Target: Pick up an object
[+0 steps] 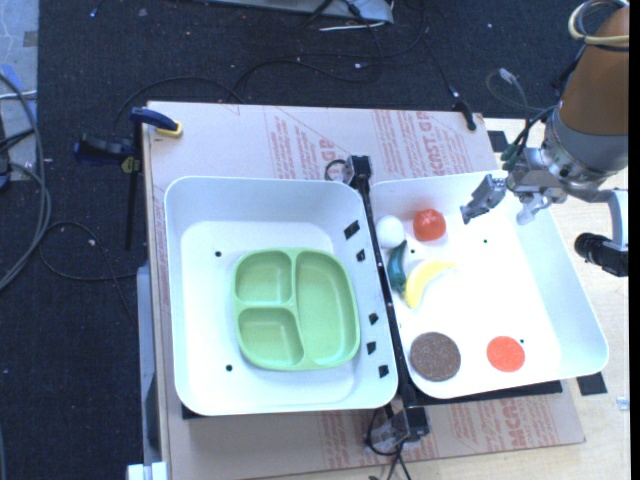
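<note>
Hovering near the far edge of the right bin [560, 298], your tool [512, 200] has its fingers spread, holding nothing. You'll find the red ball [429, 224] nearest, just toward the bins' shared wall.

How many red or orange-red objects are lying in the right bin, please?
2: a red tomato-like ball near the bin's far left, beside the white egg, and a flat orange-red disc near its front right corner. Nothing seems hidden.
</note>
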You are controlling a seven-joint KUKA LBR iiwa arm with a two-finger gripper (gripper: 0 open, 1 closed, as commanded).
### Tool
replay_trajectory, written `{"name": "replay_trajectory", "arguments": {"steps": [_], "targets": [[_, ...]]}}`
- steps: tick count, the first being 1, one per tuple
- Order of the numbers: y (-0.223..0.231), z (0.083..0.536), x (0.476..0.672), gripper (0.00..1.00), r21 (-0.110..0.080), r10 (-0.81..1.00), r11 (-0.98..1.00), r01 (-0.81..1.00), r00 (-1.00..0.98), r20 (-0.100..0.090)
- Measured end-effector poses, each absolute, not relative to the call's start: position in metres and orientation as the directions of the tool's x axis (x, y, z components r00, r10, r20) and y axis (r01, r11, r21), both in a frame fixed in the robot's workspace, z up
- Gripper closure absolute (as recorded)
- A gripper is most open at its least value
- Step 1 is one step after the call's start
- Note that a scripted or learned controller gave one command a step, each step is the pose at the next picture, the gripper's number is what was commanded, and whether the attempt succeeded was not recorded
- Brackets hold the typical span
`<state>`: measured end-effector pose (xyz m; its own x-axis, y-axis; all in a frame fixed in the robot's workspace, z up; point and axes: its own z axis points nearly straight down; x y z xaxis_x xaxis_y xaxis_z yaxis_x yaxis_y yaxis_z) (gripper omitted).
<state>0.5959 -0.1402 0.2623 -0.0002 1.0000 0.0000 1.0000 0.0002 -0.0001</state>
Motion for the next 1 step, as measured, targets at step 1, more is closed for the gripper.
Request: {"name": "replay_trajectory", "arguments": {"steps": [1], "targets": [[-0.0829,0.1888,0.5863,0.0,-0.007,1.0,0.004,1.0,-0.004,0.002]]}}
